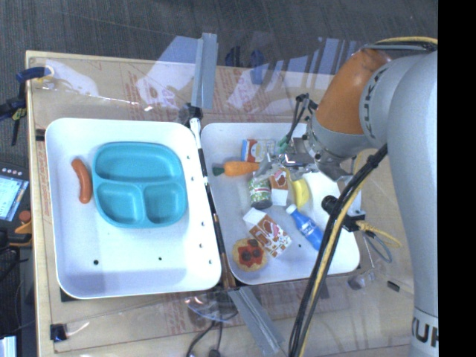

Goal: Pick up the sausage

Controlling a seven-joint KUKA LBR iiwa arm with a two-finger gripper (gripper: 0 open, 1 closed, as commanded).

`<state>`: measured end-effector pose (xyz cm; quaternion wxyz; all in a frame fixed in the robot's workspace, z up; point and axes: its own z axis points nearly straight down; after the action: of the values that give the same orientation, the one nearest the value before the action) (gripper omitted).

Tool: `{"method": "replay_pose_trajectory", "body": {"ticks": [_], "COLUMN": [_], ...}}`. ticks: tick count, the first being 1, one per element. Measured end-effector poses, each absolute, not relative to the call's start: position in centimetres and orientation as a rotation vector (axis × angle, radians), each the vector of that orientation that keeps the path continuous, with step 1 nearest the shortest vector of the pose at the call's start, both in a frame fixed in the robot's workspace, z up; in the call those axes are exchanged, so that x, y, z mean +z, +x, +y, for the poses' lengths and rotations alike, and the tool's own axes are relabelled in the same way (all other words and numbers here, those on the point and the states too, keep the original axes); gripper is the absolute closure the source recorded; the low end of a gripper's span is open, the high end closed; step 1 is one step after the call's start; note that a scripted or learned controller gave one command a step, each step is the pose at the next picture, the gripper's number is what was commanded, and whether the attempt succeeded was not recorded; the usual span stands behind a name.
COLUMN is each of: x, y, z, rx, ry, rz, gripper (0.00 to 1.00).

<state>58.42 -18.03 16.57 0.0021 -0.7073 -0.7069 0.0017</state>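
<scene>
Left bin (pixel 67 262) – sausage (pixel 82 179) beside tray, fingers (pixel 286 161) over right bin, spread unclear

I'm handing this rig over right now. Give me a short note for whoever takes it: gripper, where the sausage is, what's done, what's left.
Gripper: over the right bin, above the clutter near the carrot and yellow item; nothing seen held.
Sausage: lying on the left bin floor, beside the left edge of the blue divided tray, outside it.
Done: nothing visible; the sausage is untouched.
Left: cross to the left bin, come down over the sausage, grasp and lift it.
</scene>
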Motion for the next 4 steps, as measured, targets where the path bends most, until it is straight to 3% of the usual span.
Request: {"method": "replay_pose_trajectory", "body": {"ticks": [1, 2, 3, 4], "x": [11.2, 9.1, 9.1, 9.9], "y": [61.7, 65.7, 65.5, 65.6], "z": [-16.6, -16.3, -10.9, -10.6], "rx": [-0.014, 0.001, 0.013, 0.011], "ry": [-2.153, -2.114, -2.118, -2.107], "rz": [-2.309, -2.321, -2.321, -2.326], "gripper": [0.0, 0.0, 0.0, 1.0]}}
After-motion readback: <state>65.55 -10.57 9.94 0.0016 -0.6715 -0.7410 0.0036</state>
